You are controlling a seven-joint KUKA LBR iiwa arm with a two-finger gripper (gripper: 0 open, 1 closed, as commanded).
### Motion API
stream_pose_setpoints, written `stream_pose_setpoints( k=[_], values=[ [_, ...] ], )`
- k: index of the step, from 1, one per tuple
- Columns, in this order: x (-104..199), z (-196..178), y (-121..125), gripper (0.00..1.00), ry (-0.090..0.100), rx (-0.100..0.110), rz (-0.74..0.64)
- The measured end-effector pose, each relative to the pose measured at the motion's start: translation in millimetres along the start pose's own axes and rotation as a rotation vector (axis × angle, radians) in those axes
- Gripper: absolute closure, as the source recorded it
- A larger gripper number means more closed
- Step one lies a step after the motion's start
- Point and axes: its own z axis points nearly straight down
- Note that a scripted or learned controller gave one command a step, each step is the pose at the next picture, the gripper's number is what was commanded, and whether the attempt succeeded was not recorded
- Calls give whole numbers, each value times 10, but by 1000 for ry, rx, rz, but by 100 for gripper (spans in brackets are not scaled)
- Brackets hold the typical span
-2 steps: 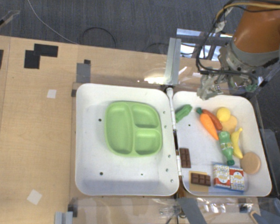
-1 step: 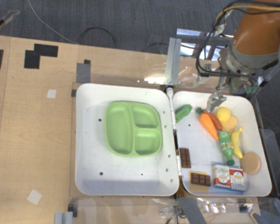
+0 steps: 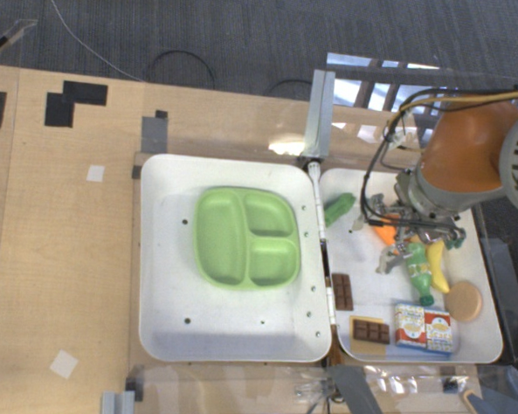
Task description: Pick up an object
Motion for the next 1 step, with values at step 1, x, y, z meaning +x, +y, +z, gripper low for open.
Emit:
stream_pose_setpoints(
  k=[1],
  values=[
    [7, 335, -140, 0, -15, 7, 45]
  ],
)
